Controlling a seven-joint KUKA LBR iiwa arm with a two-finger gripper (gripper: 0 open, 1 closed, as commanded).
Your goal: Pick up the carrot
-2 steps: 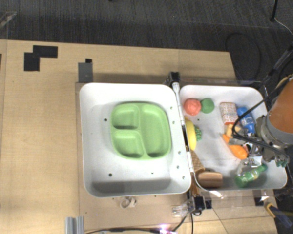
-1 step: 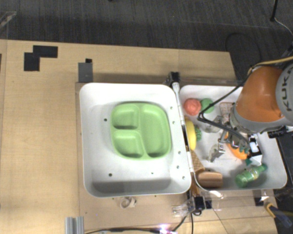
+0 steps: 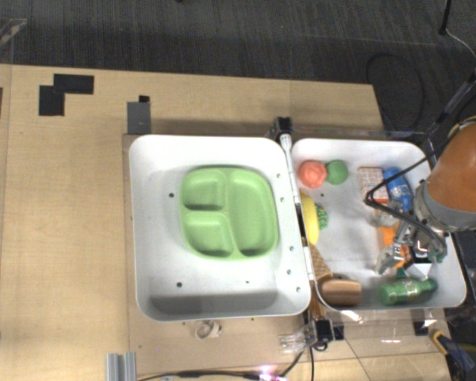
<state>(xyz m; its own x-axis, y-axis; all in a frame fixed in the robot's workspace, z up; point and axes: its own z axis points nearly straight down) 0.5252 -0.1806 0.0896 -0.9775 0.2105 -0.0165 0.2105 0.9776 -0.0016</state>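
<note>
Here carrot (image 3: 389, 234) lies beside end effector (image 3: 398, 262).

One fixed camera looks down at a slant from above on the bench (image 3: 63, 236) and both white bins (image 3: 155, 236).

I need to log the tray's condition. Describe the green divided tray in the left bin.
The green tray is pale green, plastic-looking, with rounded corners and three compartments: two smaller on its left side, one long on its right. It lies flat, slightly rotated, near the centre of the left bin, resting on the bin's white floor. Nothing sits in its compartments.
</note>
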